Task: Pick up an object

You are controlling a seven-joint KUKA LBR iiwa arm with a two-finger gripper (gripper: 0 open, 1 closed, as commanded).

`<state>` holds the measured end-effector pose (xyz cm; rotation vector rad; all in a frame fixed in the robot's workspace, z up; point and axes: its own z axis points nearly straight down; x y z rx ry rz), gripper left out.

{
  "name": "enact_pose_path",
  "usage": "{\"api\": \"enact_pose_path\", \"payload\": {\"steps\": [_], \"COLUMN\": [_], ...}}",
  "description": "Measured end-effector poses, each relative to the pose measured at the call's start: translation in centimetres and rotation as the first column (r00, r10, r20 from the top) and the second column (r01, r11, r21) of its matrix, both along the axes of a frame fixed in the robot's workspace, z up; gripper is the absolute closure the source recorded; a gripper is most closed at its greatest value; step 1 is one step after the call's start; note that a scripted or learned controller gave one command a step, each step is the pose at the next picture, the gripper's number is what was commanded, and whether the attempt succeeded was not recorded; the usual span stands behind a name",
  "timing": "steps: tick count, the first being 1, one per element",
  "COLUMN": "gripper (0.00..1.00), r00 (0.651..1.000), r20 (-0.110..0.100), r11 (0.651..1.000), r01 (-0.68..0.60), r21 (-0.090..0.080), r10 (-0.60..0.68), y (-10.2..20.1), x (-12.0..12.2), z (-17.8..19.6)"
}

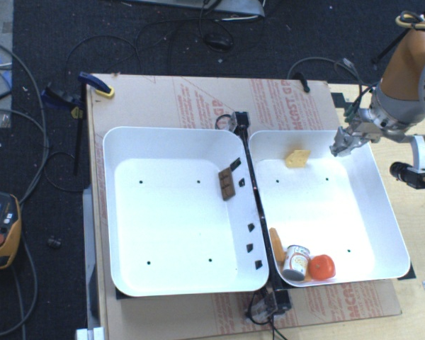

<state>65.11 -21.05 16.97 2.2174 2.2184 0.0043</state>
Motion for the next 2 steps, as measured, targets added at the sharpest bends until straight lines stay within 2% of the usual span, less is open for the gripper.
{"api": "enact_pose_path", "payload": {"steps": [1, 2], "gripper": [1.00, 1.00], "r00": [1.000, 1.000], "r20": [0.001, -0.001], "r11": [1.000, 1.000], "r01": [0.000, 0.000], "r21": [0.000, 0.000], "r10": [0.000, 0.000], "y": [-0.4, -0.4], "x": [-0.3, -0.3], "z": [6.2, 10.6]}}
